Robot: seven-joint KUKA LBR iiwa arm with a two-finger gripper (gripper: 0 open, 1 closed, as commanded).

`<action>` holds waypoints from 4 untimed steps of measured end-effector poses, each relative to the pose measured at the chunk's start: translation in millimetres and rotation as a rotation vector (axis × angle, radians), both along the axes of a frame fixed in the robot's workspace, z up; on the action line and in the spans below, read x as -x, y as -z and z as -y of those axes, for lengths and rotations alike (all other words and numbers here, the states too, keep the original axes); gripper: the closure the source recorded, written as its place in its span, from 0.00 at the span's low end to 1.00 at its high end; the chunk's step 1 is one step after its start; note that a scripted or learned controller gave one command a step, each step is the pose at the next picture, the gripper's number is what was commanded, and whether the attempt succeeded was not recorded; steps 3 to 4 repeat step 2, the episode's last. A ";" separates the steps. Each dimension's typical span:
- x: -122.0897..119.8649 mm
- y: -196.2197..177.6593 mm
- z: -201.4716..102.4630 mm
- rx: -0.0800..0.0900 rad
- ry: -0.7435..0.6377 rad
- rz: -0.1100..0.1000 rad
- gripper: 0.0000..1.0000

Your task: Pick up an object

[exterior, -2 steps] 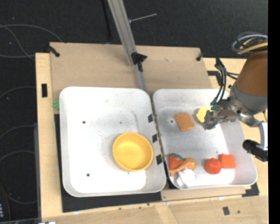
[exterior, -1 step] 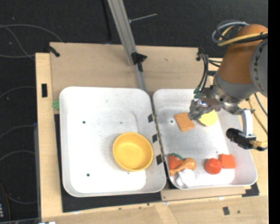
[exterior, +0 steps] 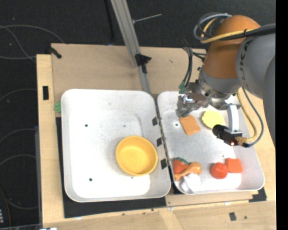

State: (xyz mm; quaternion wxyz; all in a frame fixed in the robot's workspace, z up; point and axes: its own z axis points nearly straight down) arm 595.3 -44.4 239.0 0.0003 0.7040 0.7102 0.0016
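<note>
One yellow bowl (exterior: 136, 155) is noted in the left bin (exterior: 86, 109); right of it, the pincer (exterior: 185, 105) is positioned above one tan block (exterior: 189, 125), grip state indeterminable.

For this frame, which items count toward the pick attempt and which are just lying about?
In play:
- tool
- flat tan square block, just below the tool
- right white bin

Lying about:
- yellow plastic bowl in the left white bin
- pale yellow disc
- red round piece
- orange cube
</note>
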 end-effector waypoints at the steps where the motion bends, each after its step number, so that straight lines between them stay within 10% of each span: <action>1: -29.3 3.3 -44.4 0.002 0.006 -0.003 1.00; 2: -42.7 -6.9 -98.7 0.000 0.001 0.000 1.00; 4: -42.7 -6.9 -98.7 0.000 0.001 0.000 1.00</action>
